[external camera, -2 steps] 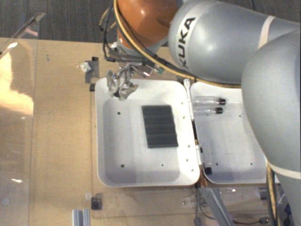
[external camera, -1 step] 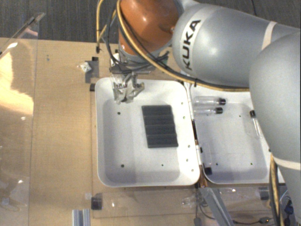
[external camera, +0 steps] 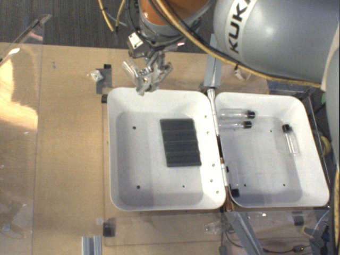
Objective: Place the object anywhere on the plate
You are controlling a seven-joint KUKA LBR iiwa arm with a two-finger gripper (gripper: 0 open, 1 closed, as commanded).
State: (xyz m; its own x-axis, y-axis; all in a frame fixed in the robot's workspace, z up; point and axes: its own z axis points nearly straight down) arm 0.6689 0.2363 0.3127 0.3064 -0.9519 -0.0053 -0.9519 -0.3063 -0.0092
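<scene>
A dark ribbed rectangular plate (external camera: 180, 142) lies flat in the middle of the left bin (external camera: 119, 158). Three clear tubes with black caps rest in the right bin (external camera: 313, 163): two side by side (external camera: 236, 113) (external camera: 234, 125) near its back left corner, and one (external camera: 290, 141) towards its right side. My gripper (external camera: 146, 83) hangs over the back rim of the left bin, above and to the left of the plate and well apart from the tubes. Something pale and translucent shows at the gripper's tip, too blurred to identify.
The raised divider (external camera: 215, 142) where the two bins meet runs between the plate and the tubes. A small black bracket (external camera: 105, 81) stands on the wooden bench just left of the left bin's back corner. The grey arm (external camera: 265, 25) spans the top right.
</scene>
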